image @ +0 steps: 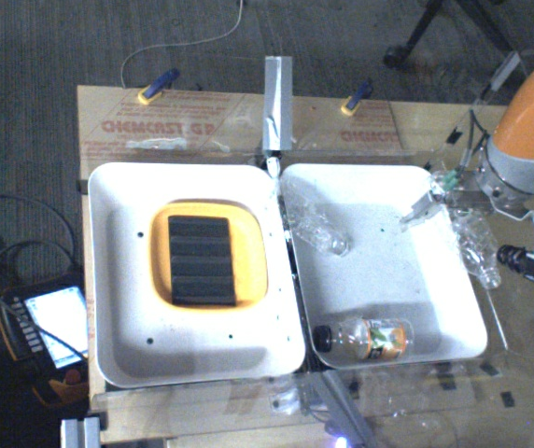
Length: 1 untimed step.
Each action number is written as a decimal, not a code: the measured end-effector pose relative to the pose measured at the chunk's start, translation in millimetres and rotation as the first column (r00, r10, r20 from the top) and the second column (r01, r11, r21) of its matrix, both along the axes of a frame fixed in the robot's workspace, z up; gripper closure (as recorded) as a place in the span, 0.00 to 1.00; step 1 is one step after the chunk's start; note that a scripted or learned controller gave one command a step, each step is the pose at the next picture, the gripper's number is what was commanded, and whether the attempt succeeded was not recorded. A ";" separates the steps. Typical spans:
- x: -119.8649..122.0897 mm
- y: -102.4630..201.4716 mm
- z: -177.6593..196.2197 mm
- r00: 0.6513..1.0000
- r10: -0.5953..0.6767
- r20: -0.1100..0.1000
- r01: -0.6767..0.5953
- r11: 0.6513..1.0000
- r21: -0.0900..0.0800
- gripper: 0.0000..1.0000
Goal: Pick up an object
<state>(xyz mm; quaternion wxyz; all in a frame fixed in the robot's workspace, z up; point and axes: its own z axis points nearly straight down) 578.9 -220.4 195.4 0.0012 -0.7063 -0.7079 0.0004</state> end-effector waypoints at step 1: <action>-91.0 31.8 3.8 0.976 0.218 0.001 -0.218 0.976 0.001 0.00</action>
